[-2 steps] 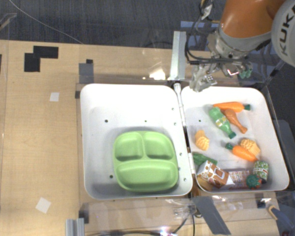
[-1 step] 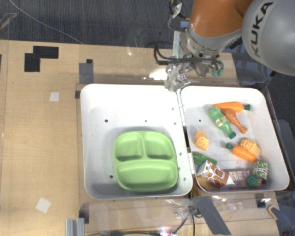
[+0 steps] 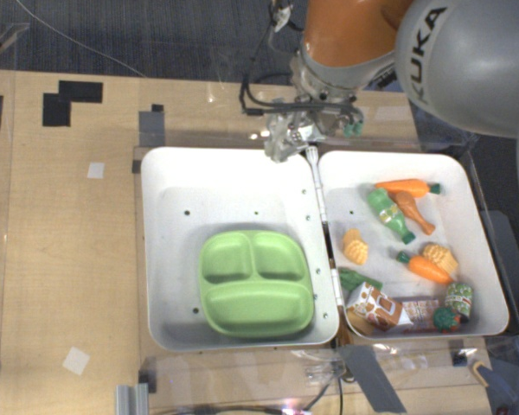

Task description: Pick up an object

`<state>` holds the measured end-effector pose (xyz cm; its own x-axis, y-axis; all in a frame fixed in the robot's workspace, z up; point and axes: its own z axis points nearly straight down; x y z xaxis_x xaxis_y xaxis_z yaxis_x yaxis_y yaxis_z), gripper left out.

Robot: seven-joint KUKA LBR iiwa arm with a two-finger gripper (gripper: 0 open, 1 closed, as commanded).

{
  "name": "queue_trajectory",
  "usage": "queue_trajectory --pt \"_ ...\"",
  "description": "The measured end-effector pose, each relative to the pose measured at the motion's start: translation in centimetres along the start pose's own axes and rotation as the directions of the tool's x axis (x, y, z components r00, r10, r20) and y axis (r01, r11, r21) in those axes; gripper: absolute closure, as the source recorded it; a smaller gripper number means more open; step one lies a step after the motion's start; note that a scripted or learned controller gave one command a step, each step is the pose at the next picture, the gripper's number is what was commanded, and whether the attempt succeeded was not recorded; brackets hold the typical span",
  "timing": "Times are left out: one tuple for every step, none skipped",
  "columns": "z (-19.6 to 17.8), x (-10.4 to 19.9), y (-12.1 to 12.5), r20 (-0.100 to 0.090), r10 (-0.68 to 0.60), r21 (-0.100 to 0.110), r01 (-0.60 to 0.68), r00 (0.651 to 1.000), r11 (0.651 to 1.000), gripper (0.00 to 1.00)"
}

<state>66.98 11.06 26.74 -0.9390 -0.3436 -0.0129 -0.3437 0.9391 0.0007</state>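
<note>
gripper [image 3: 287, 139] above bins' far edge | green tray [image 3: 256, 283] in left bin [image 3: 169, 232]

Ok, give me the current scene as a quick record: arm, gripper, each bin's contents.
arm: reaches in from the right, wrist above the far rim where the bins meet
gripper: over the far edge of the left bin, nothing seen between its fingers
left bin: green divided plate
right bin: two carrots, green bottle, corn pieces, snack packet, other small toy foods
</note>
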Motion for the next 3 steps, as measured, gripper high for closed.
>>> queue_trajectory --pt "-1.7 -1.1 3.0 0.000 0.018 0.000 -0.018 1.000 1.000 1.00" --pt "-0.2 -2.7 7.6 -0.002 0.039 -0.001 -0.039 0.999 0.999 1.00" --pt "0.3 -0.6 13.5 -0.003 0.025 -0.002 -0.025 1.000 1.000 1.00"
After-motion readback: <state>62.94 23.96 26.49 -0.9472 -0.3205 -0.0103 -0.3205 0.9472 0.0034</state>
